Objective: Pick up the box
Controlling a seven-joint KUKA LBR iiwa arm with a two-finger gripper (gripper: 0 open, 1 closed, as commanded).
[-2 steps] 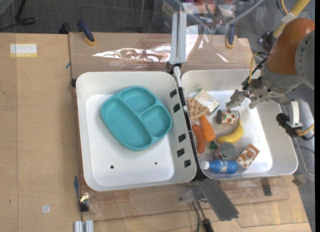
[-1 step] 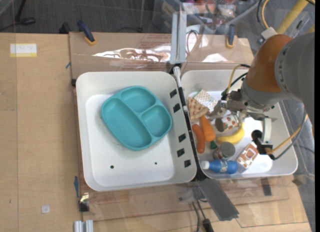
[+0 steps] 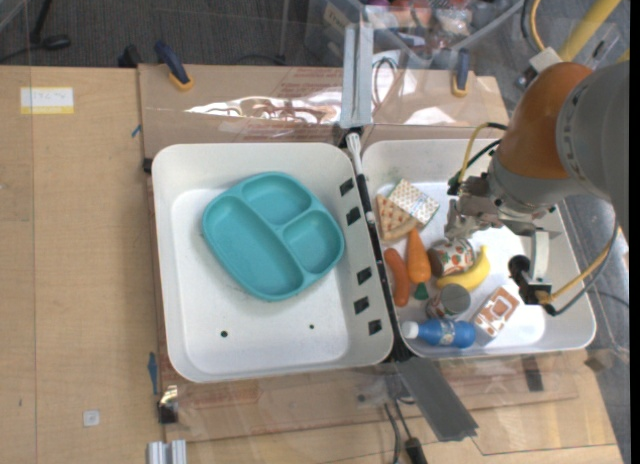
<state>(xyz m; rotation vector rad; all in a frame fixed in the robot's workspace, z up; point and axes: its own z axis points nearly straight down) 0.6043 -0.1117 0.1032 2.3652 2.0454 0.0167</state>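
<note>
Camera view, left bin: holds a teal divided plate, lying flat toward the middle; nothing else in it that I can make out.

Camera view, right bin: crowded. A small patterned box sits near the upper left, with a waffle-patterned piece just beside it. Two carrots lie below those. A banana sits mid-bin, a dark round can below it, a blue bottle along the near wall, and a second small box with an orange-and-white print toward the lower right.

Arm: grey with an orange band, reaching in from the right and bent down over the right bin.

Gripper: low over the clutter, just above the banana and a small patterned item. Whether its fingers are spread or closed cannot be told, and nothing is seen held.

Task's thing: which box is meant is unclear; the upper one lies just up-left of the gripper, the printed one down-right, both resting in the bin.

Step in hand: judged as the approach or descent, before any lift.

Next move calls for: centring over one box, clear of the banana and can, then closing on its narrow sides and lifting straight up.
</note>
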